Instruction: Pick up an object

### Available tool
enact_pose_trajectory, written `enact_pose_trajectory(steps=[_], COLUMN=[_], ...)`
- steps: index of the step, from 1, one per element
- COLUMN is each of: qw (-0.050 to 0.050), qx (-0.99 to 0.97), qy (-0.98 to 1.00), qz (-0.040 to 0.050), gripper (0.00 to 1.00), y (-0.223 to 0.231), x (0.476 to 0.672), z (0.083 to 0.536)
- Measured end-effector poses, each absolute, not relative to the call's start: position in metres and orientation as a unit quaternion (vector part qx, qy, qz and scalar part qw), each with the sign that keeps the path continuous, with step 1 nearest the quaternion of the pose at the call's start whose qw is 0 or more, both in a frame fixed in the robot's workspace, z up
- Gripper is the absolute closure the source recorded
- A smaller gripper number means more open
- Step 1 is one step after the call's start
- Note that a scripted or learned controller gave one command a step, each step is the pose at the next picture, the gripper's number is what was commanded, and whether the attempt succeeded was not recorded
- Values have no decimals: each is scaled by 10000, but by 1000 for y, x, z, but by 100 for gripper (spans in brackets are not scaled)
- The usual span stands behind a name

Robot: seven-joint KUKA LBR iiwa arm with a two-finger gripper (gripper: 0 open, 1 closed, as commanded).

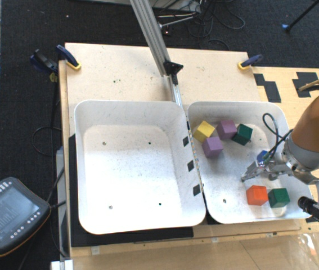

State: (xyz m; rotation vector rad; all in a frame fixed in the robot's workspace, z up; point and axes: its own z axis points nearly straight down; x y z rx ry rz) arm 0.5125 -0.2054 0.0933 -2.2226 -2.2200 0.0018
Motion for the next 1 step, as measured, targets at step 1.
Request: enact_pose_trajectory(steps=[1], qw=[-14], qx=[-7074], qy=[-7068], qz=[-7], gripper=[100], y=[-205], x=[514], z=[106])
